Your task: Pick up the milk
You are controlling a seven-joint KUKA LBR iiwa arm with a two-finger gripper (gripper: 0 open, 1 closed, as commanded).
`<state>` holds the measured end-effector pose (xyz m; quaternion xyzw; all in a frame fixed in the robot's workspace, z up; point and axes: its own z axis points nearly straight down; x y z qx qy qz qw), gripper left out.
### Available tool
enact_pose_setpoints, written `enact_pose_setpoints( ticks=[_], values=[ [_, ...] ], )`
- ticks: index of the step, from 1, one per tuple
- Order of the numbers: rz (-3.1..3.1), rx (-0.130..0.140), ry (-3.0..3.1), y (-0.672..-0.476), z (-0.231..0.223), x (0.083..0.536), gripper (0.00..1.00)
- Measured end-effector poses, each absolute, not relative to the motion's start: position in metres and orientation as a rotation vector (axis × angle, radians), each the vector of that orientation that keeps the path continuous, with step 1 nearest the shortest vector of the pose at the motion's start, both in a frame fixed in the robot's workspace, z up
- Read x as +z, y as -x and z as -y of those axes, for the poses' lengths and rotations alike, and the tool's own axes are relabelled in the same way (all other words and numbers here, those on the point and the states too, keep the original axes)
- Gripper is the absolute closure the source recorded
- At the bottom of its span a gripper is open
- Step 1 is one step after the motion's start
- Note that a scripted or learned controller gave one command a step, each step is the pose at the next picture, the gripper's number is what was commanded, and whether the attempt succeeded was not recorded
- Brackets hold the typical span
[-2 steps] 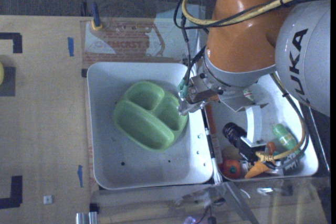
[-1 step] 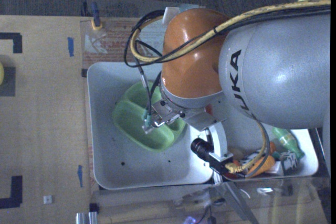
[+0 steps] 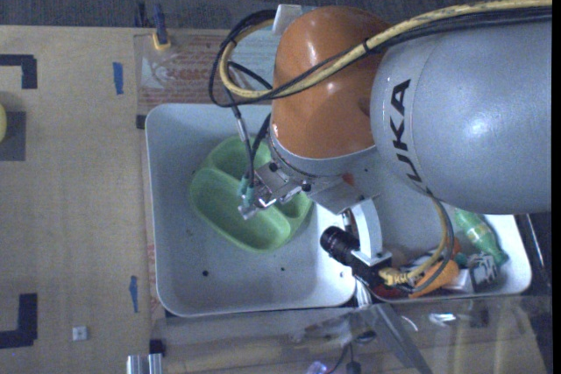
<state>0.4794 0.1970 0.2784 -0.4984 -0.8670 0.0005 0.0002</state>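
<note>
Low, the pincer (image 3: pixel 254 199) overhangs a green bowl (image 3: pixel 230 199).

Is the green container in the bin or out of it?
In. The green container lies on the white bin floor, inside its walls, under the gripper.

The tan worktop (image 3: pixel 79 215) carries a white bin (image 3: pixel 175 267) to the right, with blue tape strips (image 3: pixel 117 77) and black corner marks (image 3: pixel 21 70) to its left.

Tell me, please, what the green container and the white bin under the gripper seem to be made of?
The green container looks like moulded plastic, matte to faintly glossy, with rounded compartment walls. The white bin seems smooth plastic too, judging by its soft rounded corners and even sheen, though painted metal is possible.
</note>
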Motion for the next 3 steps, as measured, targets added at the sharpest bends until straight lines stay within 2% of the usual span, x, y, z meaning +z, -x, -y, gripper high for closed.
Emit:
enact_pose_setpoints(
  ticks=[1, 2, 3],
  values=[
    [2.724, 0.003, 1.561, -0.479, -0.154, 0.225, 1.00],
    [2.420, -0.001, 2.006, -0.479, -0.149, 0.241, 1.00],
    [2.423, -0.001, 2.004, -0.480, -0.149, 0.251, 1.00]
  ],
)
